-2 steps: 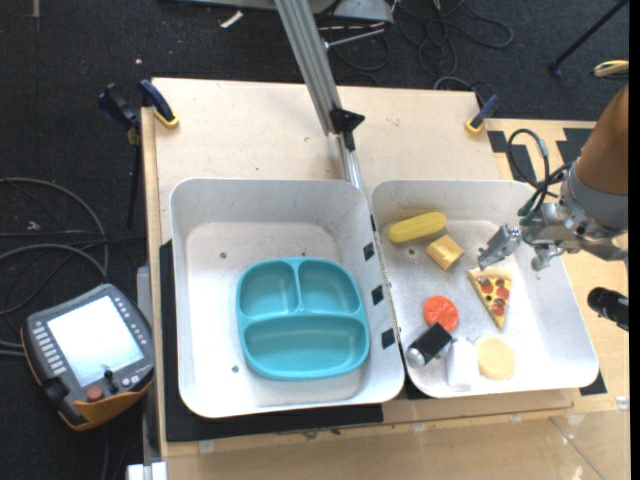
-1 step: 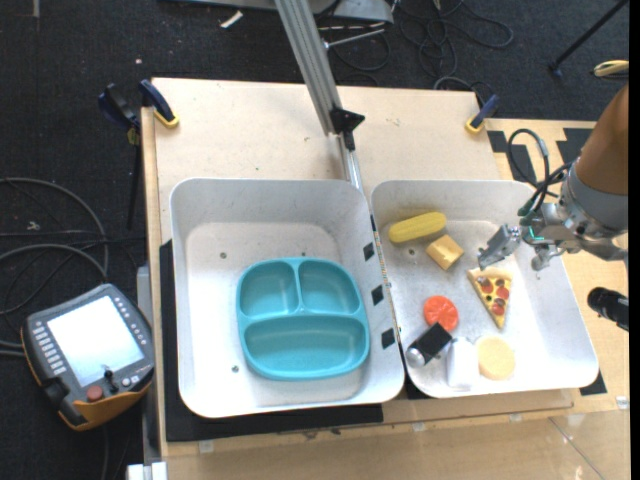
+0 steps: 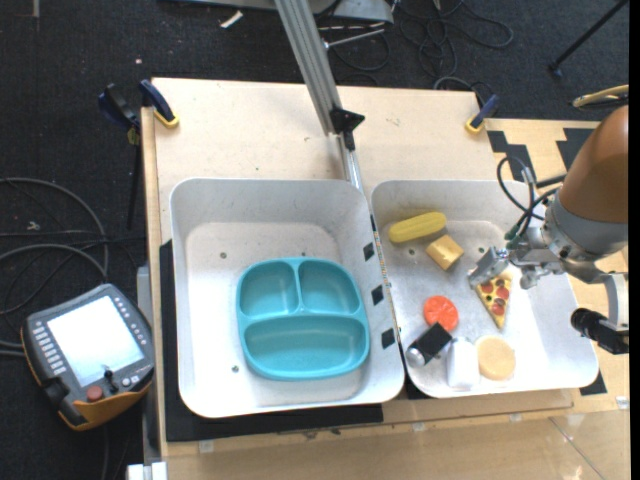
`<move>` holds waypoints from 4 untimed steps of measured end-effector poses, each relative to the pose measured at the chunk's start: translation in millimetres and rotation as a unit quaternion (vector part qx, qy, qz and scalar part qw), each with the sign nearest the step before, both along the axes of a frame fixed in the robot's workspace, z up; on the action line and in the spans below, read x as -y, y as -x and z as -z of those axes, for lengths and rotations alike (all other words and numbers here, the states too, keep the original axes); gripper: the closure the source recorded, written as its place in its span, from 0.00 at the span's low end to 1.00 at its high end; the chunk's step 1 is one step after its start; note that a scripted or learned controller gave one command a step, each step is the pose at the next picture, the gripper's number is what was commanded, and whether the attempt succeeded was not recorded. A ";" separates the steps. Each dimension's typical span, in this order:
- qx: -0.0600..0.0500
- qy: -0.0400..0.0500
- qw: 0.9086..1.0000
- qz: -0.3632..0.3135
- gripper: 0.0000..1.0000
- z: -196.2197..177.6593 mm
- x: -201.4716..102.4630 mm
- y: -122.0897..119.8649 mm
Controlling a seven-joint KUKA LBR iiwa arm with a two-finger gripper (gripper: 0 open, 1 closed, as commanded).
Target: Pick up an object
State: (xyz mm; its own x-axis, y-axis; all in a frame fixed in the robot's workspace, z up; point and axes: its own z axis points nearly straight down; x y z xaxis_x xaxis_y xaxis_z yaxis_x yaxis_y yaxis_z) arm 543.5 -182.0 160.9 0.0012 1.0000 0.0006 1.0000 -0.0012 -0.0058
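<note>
Overhead, two shallow white bins are seen side by side on the pale wooden bench (image 3: pixel 260 128). The left bin (image 3: pixel 200 218) holds a teal three-compartment plastic plate (image 3: pixel 300 318) near its centre. The right bin (image 3: pixel 560 363) holds the small toys: a yellow corn-shaped piece (image 3: pixel 417 227) at 11 o'clock, a tan cube-like block (image 3: pixel 445 252) just below it, a red round tomato-like piece (image 3: pixel 441 313) near the middle, a black block (image 3: pixel 430 344) and a white cylinder (image 3: pixel 461 363) at 7 o'clock, and a pale round biscuit-like disc (image 3: pixel 496 358) at 6 o'clock. A triangular pizza-slice toy (image 3: pixel 495 297) lies at the bin's centre — directly beneath the gripper (image 3: pixel 497 268). Whether the gripper is released or clenched cannot be told; nothing is visibly grasped. The grey arm (image 3: pixel 590 208) enters from 3 o'clock.
</note>
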 end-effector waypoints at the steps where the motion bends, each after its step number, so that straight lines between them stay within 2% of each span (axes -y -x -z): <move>1: 0.006 0.003 1.000 -0.001 0.00 59.2 -1.2 0.8; 2: 0.008 0.004 1.000 0.000 0.00 60.7 1.0 -2.3; 3: 0.010 0.004 1.000 -0.001 1.00 49.7 1.0 -3.3; 4: 0.006 0.002 1.000 -0.002 1.00 -13.2 5.7 -5.0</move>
State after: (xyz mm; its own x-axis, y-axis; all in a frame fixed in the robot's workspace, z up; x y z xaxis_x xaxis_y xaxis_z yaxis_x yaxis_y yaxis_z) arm 548.4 -187.7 174.1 -0.0021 1.0000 -0.0029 1.0000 0.0021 0.0069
